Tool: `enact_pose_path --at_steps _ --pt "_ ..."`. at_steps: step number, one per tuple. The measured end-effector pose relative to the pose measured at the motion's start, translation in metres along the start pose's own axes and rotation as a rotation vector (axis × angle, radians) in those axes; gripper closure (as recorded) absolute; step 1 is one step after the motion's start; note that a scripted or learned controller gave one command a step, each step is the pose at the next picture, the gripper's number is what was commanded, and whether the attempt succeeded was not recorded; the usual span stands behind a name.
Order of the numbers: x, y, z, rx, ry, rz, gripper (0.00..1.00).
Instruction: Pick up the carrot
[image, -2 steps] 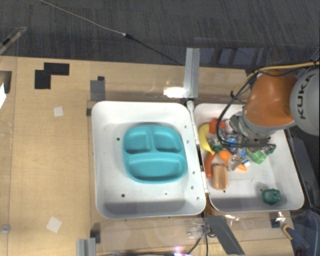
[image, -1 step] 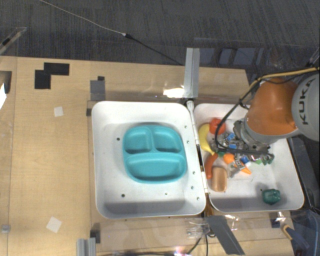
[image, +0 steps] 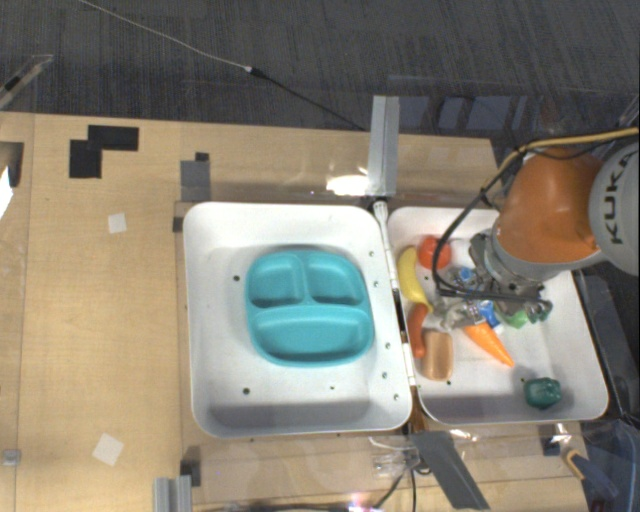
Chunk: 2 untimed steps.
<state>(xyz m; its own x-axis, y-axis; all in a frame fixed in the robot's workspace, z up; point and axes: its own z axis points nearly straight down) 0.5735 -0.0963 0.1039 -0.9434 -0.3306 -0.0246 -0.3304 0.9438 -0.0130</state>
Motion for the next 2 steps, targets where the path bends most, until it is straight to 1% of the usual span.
enact_pose_path --at_steps 1,2 --pt "0.000 0.000 0.001 -0.001 0.001 0.000 0.00" --pt "0.078 -0.001 0.012 -0.007 0.009 -0.250 0.00"
